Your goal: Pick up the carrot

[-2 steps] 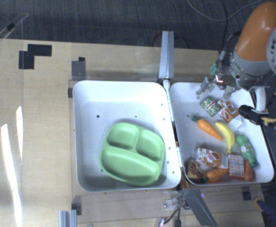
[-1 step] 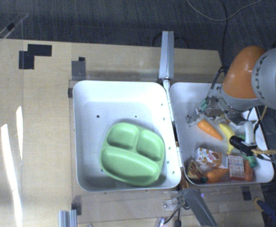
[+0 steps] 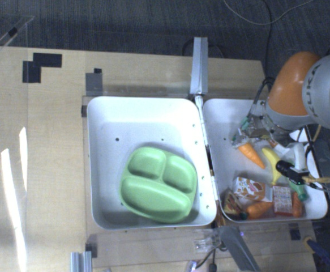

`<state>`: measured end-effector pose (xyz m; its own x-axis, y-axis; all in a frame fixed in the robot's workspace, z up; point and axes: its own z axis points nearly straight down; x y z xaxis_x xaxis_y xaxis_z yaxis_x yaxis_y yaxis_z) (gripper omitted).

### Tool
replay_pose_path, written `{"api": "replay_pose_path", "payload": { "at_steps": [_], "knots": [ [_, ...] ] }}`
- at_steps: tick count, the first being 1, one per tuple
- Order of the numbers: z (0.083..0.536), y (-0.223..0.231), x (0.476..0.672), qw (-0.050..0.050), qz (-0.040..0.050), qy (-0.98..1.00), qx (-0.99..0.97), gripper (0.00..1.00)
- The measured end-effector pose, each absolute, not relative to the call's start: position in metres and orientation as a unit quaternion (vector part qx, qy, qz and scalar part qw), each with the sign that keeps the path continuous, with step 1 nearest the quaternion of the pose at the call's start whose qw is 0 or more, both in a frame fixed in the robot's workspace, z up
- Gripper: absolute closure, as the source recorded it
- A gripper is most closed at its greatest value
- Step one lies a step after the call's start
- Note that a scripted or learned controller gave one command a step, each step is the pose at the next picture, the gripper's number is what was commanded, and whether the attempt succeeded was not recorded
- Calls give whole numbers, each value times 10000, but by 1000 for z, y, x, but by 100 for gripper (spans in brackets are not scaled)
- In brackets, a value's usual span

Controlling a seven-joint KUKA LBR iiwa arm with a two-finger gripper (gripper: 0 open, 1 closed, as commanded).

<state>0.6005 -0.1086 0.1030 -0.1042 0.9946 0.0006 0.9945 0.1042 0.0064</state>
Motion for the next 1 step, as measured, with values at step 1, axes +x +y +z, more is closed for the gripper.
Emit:
{"api": "replay_pose_path", "payload": {
  "at_steps": [1],
  "knots": [
    [90, -114, 622, 17, 21, 7033, 7109, 100]
  ]
}}
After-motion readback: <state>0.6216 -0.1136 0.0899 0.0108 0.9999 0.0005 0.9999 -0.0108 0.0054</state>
